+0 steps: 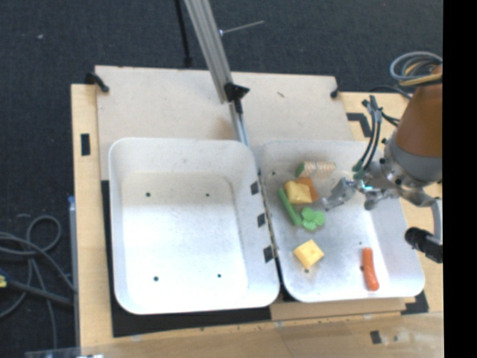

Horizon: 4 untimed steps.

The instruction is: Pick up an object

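— So, where is the claw (337, 195)?

— I see it low over the right bin (395, 226), just beside the orange block (299, 192) and the green piece (302, 213) (they lie bunched together).

— Open or closed?

— I cannot tell from this angle.

— Anything else there?

— Yes: a yellow cube (308, 254) nearer the front, an orange stick (369, 268) toward the right corner. I see the left bin (123, 162) beside it.

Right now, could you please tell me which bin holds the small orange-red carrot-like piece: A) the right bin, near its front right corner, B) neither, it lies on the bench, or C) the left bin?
A: the carrot-like piece lies inside the right bin, toward that corner.
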Available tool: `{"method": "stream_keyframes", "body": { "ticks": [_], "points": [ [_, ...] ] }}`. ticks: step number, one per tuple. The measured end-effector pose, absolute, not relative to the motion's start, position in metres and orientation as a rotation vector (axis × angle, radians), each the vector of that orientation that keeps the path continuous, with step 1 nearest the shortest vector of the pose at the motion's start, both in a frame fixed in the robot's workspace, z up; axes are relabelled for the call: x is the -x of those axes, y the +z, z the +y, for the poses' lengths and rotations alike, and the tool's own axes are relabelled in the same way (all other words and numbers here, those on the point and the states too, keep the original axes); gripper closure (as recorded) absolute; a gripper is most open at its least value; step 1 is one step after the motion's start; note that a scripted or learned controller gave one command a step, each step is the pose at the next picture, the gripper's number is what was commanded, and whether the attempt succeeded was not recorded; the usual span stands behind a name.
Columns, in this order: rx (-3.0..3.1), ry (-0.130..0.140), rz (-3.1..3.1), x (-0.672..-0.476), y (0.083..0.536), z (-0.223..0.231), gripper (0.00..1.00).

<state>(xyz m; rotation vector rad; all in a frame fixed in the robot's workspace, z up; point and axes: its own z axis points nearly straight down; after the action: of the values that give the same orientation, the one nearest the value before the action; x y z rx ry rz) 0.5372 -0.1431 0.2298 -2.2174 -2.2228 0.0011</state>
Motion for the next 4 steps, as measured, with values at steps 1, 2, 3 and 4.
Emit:
{"method": "stream_keyframes", "body": {
  "ticks": [1, 2, 3, 4],
  "points": [
    [2.222, -0.003, -2.224, -0.538, 0.232, -0.143, 0.00],
    [2.225, 0.004, -2.217, -0.536, 0.188, -0.138, 0.00],
    [2.229, 0.005, -2.211, -0.540, 0.139, -0.131, 0.00],
    [2.225, 0.005, -2.217, -0.540, 0.099, -0.133, 0.00]
  ]
}}
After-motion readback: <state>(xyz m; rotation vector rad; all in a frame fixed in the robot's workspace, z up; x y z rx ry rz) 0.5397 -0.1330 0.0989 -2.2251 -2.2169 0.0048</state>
